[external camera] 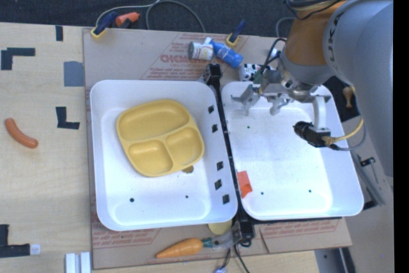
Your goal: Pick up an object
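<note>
Nearest the lens: a carrot [181, 247], orange and tapered, lying on the counter [38, 201] just beyond the front rim of the left bin [108, 201]. Inside that bin, well apart from the arm [332, 41], the likeliest thing to pick: a yellow plate [160, 136], smooth moulded plastic, rounded corners, three compartments, flat on the white floor. Something small and dark peeking from under its front edge, too small to name.

Across the divider, the right bin [300, 195]: glossy white, shallow, an orange tag [243, 183] at its left wall. Farther back, the gripper [262, 101] low over that bin's far end, jaws spread apart, nothing between them.

Off to the left, a small sausage [21, 133] lying on bare wood. At the back, a blue and white bottle [217, 51] lying on its side on the cardboard.

Risks, judged from here: closing on bare bin floor and coming up with nothing; or, going for the plate, slipping off a broad, slick, low rim that offers little to pinch; clipping the divider on the way across.
</note>
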`<state>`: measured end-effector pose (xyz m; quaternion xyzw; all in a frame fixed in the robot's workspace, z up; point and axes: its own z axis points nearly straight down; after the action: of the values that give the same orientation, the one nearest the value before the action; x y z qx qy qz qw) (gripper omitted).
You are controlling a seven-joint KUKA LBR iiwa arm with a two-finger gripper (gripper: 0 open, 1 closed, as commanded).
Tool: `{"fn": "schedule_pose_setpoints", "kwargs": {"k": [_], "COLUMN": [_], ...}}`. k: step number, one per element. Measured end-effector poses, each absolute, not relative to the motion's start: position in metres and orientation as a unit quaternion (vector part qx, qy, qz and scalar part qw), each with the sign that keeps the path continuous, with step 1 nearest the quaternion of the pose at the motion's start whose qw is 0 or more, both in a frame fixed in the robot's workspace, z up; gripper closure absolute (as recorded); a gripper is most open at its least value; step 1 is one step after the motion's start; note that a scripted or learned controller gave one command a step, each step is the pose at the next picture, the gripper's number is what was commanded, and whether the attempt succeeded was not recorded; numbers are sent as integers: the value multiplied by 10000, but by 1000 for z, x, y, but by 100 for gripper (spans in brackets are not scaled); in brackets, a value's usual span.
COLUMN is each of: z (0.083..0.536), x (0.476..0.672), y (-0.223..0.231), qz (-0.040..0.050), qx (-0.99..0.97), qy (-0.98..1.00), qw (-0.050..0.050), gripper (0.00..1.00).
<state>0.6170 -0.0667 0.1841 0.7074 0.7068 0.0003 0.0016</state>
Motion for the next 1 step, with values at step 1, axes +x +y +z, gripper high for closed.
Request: {"fn": "schedule_pose_setpoints", "kwargs": {"k": [1], "z": [80], "x": [654], "y": [-106], "qz": [-4], "qx": [7071], "qy": [7071], "qw": [26], "gripper": [0]}}
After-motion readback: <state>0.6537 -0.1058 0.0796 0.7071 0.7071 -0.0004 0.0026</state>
